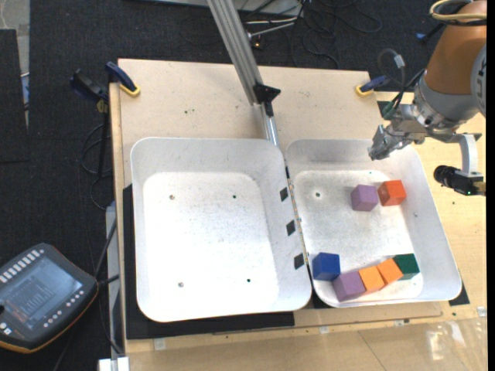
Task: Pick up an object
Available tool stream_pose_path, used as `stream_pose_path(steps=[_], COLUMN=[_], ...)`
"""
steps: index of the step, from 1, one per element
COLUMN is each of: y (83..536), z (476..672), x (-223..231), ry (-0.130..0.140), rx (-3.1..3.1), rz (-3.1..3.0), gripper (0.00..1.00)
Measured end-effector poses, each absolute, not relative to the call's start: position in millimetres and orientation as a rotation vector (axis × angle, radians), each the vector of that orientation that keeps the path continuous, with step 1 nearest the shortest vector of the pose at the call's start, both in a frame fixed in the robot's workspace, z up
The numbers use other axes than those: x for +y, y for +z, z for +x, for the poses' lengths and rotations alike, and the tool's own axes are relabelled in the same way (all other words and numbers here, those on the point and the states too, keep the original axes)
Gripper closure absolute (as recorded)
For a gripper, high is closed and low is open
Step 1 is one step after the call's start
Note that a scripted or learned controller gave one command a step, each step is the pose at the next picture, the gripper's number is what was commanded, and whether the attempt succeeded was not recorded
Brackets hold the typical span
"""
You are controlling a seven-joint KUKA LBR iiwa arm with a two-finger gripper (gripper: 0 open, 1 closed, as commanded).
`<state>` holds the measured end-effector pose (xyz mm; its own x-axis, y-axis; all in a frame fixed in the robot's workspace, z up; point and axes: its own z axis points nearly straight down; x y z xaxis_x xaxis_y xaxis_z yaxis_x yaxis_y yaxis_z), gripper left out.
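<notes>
So the gripper point(380, 150) is sitting over the far rim of the right bin point(433, 230), up near its back edge, and honestly I can't tell whether it's open or shut at this size. Nothing's visibly in it.

Closest targets are the purple cube point(363, 198) and the orange cube point(393, 192), both just below the gripper toward the camera, out on the bin floor. Problem is they're touching or near enough. If the program drops on either one, a finger could land on the neighbour instead of going down beside it, and you'd get a shove rather than a grab. I'd guess that's the most likely fail here.

Further off, along the near wall, there's a row: blue cube point(326, 266), a second purple one point(348, 284), a second orange one point(372, 277) and a green cube point(405, 266). Those last three look packed side by side and right against the wall, so there's hardly a gap for fingers, and the sloped rim could nudge the gripper off or tip a cube. Blue sits a little apart at the end, probably the cleanest pick of that lot.

Other risk: the gripper's close to the bin's back rim already, so a straight descent from here might just clip the rim and grab nothing.
</notes>
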<state>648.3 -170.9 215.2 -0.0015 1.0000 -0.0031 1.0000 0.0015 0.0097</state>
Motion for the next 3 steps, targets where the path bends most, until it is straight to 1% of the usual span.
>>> stream_pose_path(steps=[1,2,3], y=[279.6,267.0,255.8], z=[646.1,647.6,645.4], x=[-171.6,-126.3,-69.2], ry=[0.007,0.001,0.0], rx=[2.218,2.23,2.232], rz=[2.212,2.215,2.213], gripper=[1.0,1.0,1.0])
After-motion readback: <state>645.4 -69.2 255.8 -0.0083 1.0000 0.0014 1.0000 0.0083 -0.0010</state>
